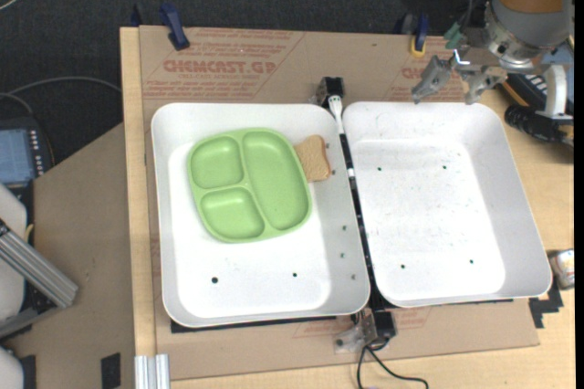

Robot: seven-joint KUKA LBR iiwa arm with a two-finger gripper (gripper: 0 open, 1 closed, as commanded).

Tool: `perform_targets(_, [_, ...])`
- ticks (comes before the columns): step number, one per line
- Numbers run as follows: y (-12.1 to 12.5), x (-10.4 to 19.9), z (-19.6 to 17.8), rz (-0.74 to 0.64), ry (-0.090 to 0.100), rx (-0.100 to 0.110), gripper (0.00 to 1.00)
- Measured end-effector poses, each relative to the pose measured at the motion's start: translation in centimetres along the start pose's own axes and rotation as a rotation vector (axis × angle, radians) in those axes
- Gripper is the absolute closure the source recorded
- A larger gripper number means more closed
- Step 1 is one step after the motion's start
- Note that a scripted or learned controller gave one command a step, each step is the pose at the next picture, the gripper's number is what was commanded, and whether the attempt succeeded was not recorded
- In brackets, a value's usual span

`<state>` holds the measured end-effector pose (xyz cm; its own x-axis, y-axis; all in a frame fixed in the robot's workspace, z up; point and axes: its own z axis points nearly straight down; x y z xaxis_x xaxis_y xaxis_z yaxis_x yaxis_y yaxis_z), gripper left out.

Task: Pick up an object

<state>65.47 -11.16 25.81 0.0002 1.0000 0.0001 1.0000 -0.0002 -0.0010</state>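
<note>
Travel comes first: the open, empty end effector (pixel 453 78) above the right bin's (pixel 511 195) far rim must cross to the tan block (pixel 315 158) touching the green plate (pixel 248 184).

There are two white bins, the left bin (pixel 182 287) and the right bin (pixel 474 223). There is one green plate (pixel 246 186) with three sections. There is one tan sponge (pixel 314 158). There are two blue clamps, one (pixel 173 25) and another (pixel 419 35).
</note>
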Motion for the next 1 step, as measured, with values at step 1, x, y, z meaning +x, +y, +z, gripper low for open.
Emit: perform_targets(1, [-1.9,1.61,-19.9,-0.003,-0.004,-0.023,0.0])
